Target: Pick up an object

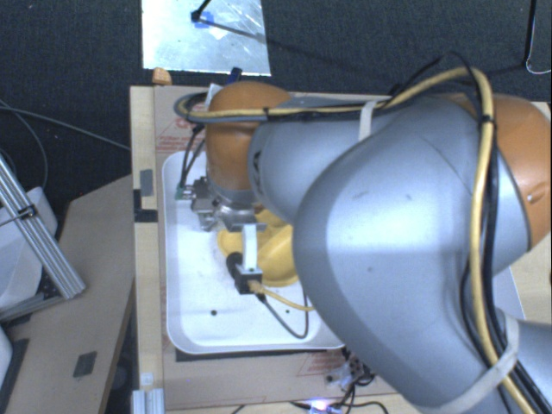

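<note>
Camera view, centre-left: yellow object (278,257) lies in the white bin (185,330), approx mid-bin toward its right side. It's rounded & smooth, pale to deeper yellow, w/ its right part hidden under my own grey arm (388,231), so full shape unclear. On the bin floor below-left of it sits one tiny dark speck (214,311). At top of frame, beyond the bench (103,257), a shiny silver sheet (207,24) lies on the dark floor (69,41), w/ a small tan block (160,76) just by its lower left corner. A metal rail (34,240) slants at far left. My arm covers most of the right half of the frame. My gripper (228,227) is down inside the bin at the yellow object's upper left edge, touching or v. close; can't tell if it's apart or together, nor if it grips anything.
</note>
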Motion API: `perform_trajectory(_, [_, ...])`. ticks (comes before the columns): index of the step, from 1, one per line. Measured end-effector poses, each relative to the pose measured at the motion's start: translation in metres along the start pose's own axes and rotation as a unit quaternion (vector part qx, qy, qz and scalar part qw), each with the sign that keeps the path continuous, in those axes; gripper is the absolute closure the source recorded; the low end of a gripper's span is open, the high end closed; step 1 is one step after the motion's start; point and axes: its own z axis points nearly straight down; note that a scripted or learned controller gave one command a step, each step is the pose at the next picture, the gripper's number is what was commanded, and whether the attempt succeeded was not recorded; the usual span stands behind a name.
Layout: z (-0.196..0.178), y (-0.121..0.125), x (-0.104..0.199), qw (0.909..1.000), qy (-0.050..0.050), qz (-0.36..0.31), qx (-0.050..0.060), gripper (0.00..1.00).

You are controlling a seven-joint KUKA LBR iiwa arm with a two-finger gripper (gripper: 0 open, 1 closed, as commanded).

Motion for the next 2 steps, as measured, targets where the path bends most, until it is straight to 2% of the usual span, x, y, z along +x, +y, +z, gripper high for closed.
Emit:
perform_trajectory(1, [-0.002,-0.016,-0.002,1.0,0.0,0.001,0.004,1.0])
perform_trajectory(2, [0.005,-0.11,-0.001,0.9999,-0.003,0.001,0.011,1.0])
